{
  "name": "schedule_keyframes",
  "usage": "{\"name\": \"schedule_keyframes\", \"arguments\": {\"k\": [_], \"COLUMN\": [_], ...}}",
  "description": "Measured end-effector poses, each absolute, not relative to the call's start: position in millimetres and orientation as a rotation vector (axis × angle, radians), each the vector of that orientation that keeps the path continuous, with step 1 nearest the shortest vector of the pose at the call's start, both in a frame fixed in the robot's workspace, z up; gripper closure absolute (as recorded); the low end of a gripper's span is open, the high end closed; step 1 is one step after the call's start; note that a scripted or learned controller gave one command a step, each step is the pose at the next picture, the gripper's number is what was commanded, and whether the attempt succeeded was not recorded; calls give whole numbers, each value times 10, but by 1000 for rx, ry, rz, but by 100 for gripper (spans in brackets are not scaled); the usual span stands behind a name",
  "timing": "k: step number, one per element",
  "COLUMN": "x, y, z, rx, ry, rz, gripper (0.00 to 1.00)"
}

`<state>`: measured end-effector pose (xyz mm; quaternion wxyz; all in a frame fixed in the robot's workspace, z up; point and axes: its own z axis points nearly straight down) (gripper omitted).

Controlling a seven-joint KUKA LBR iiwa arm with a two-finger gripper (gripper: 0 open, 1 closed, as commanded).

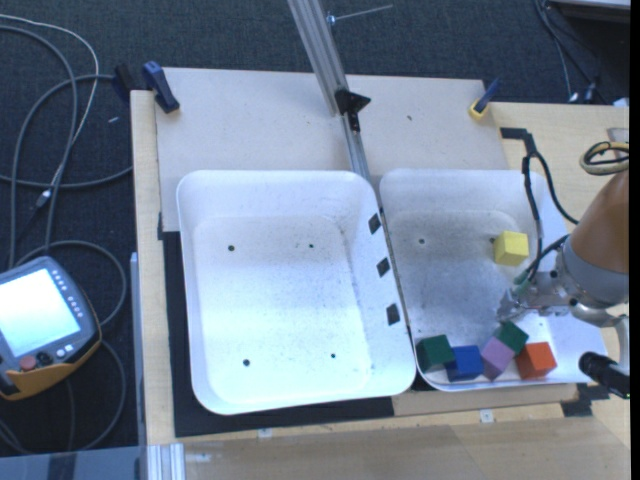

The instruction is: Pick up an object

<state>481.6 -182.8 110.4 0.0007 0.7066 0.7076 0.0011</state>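
In the rt-hand shallow white plastic bin (450, 208), near its front-rt corner: two-finger metal gripper (517, 310) hanging low at end of grey arm w/ orange band (608, 238), reaching in from the rt. Tip partly masked by wrist hardware and cables, so can't tell how wide it stands or whether anything is in it; nothing seen between the tips.

Directly under and just ahead of the tip: small dark-green foam cube (513, 336), touching or nearly touching it. Looks like the likeliest target. Just beside that cube, along the bin's front wall: lilac foam cube (496, 357) to its front-left, orange-red foam cube (537, 360) to its front-rt, then blue foam cube (464, 362) and a second green foam cube (434, 350) further left, packed close in a row. Yellow foam cube (511, 247) alone, well apart, toward the bin's back, beyond the gripper.

Key relation: dark-green cube lies straight below the tip, slightly toward the front wall; approach near vertical, hardly any sideways shift needed. Cubes have no long axis, so closing direction matters only re neighbours. Risk, as a judgement: lilac and orange-red cubes crowd both sides, may block the tips or get nudged.

Left-hand white bin (270, 198) bare of cubes.
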Motion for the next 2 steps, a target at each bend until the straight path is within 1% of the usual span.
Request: {"name": "schedule_keyframes", "arguments": {"k": [1, 2], "x": [4813, 6081], "y": [-1825, -1876], "z": [1097, 1000], "rx": [2220, 2212], "ry": [2223, 2222], "rz": [3, 5], "gripper": [0, 0]}}
